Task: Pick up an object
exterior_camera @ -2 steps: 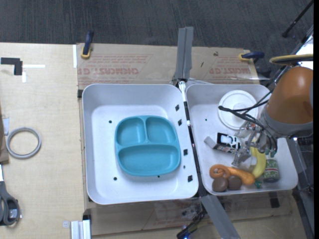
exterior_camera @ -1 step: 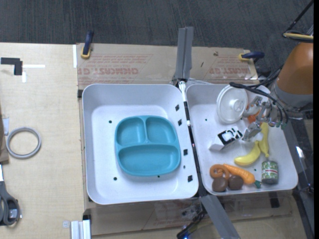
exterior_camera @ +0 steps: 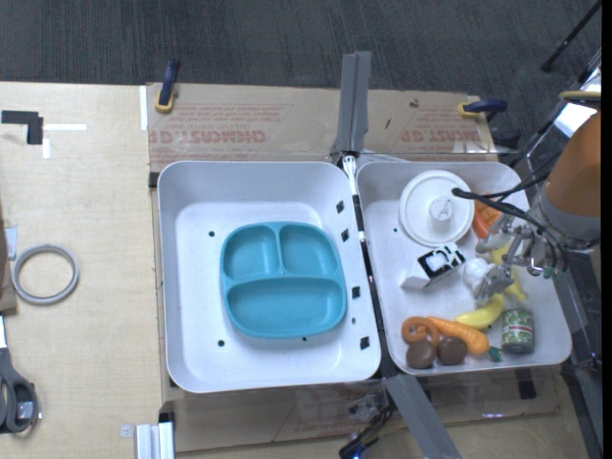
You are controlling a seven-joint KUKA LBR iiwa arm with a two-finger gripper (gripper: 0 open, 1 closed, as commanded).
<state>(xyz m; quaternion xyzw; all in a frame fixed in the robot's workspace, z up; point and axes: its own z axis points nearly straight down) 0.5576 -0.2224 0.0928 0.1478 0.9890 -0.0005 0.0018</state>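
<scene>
The right bin (exterior_camera: 384, 256) holds a white round lid (exterior_camera: 435, 208), a small black-and-white object (exterior_camera: 440, 262), a yellow banana (exterior_camera: 483, 312), an orange carrot (exterior_camera: 445, 330), two brown round pieces (exterior_camera: 435, 353), a green can (exterior_camera: 516, 331) and an orange piece (exterior_camera: 485, 220). My gripper (exterior_camera: 504, 261) is low over the right side of this bin, just above the banana and beside the can. Its metal parts blend with the clutter beneath it. I see nothing clearly held in it. The grey arm with its orange band enters from the right edge.
The left bin (exterior_camera: 182, 256) holds a teal divided plate (exterior_camera: 283, 280). A grey post (exterior_camera: 354, 103) rises between the bins at the back. On the bench to the left lie a tape roll (exterior_camera: 43, 273) and scissors (exterior_camera: 14, 400). Clamps (exterior_camera: 169, 84) hold the cardboard behind.
</scene>
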